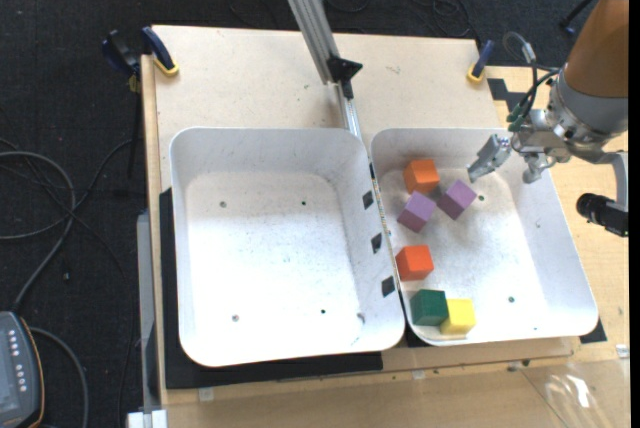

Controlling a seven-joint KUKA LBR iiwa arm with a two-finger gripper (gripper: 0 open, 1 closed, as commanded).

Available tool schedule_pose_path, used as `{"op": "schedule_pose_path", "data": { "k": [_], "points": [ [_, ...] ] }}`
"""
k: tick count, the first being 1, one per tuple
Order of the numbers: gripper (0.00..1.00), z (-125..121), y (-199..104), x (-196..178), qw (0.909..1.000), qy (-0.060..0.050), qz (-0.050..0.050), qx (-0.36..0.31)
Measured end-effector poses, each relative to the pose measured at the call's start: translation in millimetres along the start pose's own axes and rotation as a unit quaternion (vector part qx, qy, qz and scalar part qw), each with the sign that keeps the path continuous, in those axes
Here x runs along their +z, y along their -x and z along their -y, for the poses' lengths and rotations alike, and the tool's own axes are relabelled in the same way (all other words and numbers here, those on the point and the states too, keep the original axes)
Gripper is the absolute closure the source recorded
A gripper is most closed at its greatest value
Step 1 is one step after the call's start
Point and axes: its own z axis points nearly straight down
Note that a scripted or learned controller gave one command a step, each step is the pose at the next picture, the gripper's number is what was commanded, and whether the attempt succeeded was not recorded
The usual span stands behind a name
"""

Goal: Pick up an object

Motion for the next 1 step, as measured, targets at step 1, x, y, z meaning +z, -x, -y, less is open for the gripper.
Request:
{"op": "schedule_pose_path", "data": {
  "k": [1],
  "points": [
    [0.0, -17.6, -16.4, 128.4, 1.0, 0.004, -0.001, -0.001]
  ]
}}
